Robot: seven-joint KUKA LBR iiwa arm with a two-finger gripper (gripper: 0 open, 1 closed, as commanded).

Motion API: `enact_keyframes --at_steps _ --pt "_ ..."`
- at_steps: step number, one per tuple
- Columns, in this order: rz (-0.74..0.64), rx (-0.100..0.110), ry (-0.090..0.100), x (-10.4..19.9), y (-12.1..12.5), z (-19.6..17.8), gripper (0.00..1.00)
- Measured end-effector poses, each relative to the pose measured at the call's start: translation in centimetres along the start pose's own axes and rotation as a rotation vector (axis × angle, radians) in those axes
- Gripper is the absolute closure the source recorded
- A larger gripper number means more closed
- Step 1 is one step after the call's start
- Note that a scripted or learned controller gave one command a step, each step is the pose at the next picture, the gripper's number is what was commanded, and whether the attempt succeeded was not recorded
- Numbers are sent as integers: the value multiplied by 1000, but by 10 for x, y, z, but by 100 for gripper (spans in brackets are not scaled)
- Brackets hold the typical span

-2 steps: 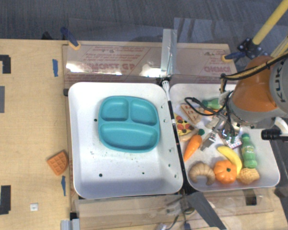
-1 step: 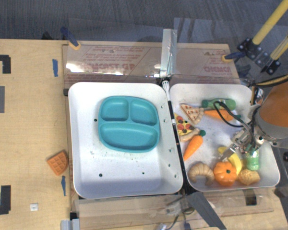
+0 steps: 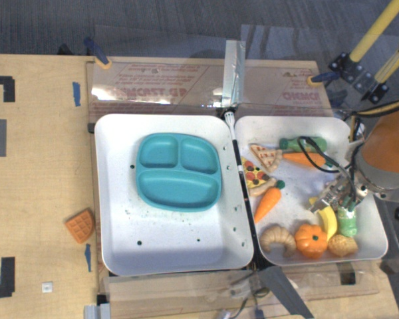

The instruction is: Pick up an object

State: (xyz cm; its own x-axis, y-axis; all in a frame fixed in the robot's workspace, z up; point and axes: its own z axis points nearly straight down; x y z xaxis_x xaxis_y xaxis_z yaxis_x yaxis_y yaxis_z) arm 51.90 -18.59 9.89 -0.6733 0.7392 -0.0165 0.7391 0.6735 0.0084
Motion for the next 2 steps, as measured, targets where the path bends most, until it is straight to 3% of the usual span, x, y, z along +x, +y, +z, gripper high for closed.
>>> enact_keyframes --at_steps 1,2 --pt "55 6 12 17 39 -104 100" --pt "221 9 13 65 57 -139 100"
